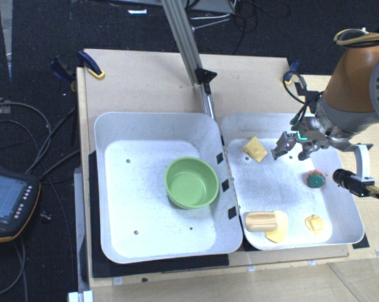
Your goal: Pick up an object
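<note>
- The gripper [288, 145] of a grey KUKA arm [356, 87] with an orange band hangs over the upper part of the right-hand bin [347, 230], reaching in from the right; whether it is released or clenched cannot be told, and nothing is seen in its grasp.
- Just to its left, a pale yellow wedge [255, 149] lies on the bin floor, the nearest candidate for a pick, though apart from the tool.
- Below and to the right of the gripper, a small teal and orange piece [315, 180] rests near the bin's right side.
- Along the lower edge of the same bin lie a tan roll-shaped item [261, 221], touching a flat yellow disc [278, 233], and a small yellow lump [313, 223] set apart from them.
- In the left-hand bin [110, 137], well away from the arm, a green bowl [191, 182] sits upright.
- By this evidence the task stands unfinished: every object is on a bin floor, none lifted, and approach, closure and lift appear to remain.
</note>
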